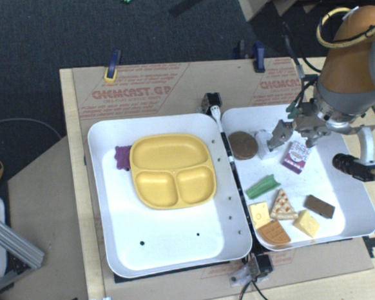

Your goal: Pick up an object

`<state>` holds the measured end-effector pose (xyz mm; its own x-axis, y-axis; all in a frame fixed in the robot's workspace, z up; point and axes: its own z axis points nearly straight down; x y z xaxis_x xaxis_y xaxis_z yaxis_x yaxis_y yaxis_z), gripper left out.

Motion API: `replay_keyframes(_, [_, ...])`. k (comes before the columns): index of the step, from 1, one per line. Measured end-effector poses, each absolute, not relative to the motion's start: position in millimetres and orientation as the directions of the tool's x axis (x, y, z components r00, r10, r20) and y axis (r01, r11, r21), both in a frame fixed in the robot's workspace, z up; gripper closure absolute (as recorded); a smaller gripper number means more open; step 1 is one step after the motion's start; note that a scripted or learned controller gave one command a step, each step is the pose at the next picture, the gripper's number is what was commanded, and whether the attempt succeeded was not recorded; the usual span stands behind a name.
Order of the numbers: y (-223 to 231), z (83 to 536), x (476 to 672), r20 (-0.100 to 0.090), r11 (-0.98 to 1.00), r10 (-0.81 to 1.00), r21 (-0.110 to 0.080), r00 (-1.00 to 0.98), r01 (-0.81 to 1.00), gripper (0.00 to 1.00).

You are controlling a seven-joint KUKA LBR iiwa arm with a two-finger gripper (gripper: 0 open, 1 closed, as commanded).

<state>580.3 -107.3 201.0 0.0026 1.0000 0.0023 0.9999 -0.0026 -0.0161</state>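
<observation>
While the grey arm point(351, 55) with its orange band leans in from the right, its gripper point(296, 133) hangs over the far part of the right bin point(355, 227), and from where I stand I cannot tell how that tool is set, since the wrist covers too much of it. Just under and beside it lies a small purple and white packet point(295, 156), tilted, touching nothing else that I can make out. To the packet's left sits a round brown disc point(243, 145), close to the wall between the bins. Nearer to me in that same bin are a green pepper-like piece point(263, 187), a triangular pizza slice point(282, 204), a yellow cheese cube point(307, 223), a dark brown chocolate-like bar point(320, 206), a yellow square block point(259, 212) and an orange-brown round piece point(273, 232), the last two touching. In the left bin point(157, 252) a yellow divided plate point(173, 168) with three compartments lies towards the far side, and a purple object point(123, 157) peeks out at its left edge, partly hidden beneath it. Both bins rest on a brown board point(169, 86) held by clamps point(111, 68) at the far edge.
</observation>
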Motion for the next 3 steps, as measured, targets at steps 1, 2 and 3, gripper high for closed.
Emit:
replay_keyframes(1, [-107.3,208.6,583.2,0.001,0.000,1.000,-0.002,0.000,1.000,0.00])
replay_keyframes(2, [-110.6,145.5,581.1,0.002,-0.001,1.000,-0.008,0.001,1.000,0.00])
replay_keyframes(3, [-113.7,85.2,582.8,-0.002,0.000,1.000,0.000,0.000,1.000,0.00])
